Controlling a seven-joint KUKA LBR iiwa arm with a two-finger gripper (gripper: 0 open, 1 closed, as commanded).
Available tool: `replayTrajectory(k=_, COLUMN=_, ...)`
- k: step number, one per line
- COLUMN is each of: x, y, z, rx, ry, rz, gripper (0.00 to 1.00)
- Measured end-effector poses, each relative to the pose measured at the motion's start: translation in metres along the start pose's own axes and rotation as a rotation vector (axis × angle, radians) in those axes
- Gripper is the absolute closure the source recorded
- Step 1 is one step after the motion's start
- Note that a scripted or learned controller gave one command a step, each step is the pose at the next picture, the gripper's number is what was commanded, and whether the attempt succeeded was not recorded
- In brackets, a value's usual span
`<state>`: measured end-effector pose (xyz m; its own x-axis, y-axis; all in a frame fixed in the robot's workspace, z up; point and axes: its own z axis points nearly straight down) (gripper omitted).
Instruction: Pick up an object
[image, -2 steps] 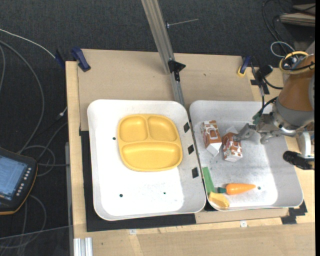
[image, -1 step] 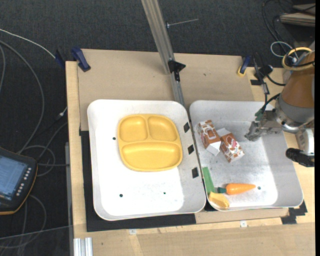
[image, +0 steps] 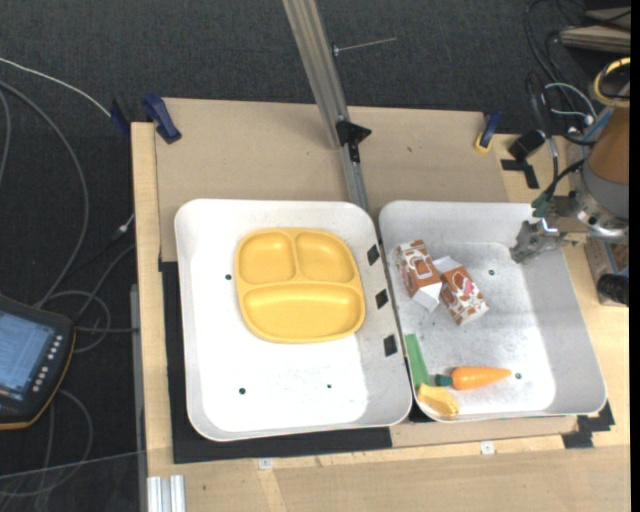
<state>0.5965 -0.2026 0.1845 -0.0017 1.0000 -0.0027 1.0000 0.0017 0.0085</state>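
The right bin (image: 560, 330) holds two small brown-and-white cartons (image: 440, 278) lying side by side near its upper left. An orange toy carrot (image: 480, 377) lies near the bin's front edge, with a green stick (image: 414, 357) and a yellow piece (image: 438, 402) at the front left corner. My gripper (image: 530, 243) hangs over the bin's upper right part, to the right of the cartons and apart from them. Nothing shows between its fingers.
The left bin (image: 200, 380) carries a yellow divided plate (image: 298, 284) with three compartments. A slanted metal pole (image: 325, 75) runs down between the bins at the back. Blue clamps (image: 160, 117) sit at the bench's far corners. Cables and a tablet (image: 25, 355) lie left.
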Motion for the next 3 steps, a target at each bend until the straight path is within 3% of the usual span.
replayTrajectory(k=2, x=-0.006, y=0.013, z=-0.107, rx=0.000, ry=0.000, rz=0.000, gripper=1.00)
replayTrajectory(k=3, x=0.044, y=0.017, z=-0.110, rx=0.009, ry=0.005, rz=-0.005, gripper=1.00)
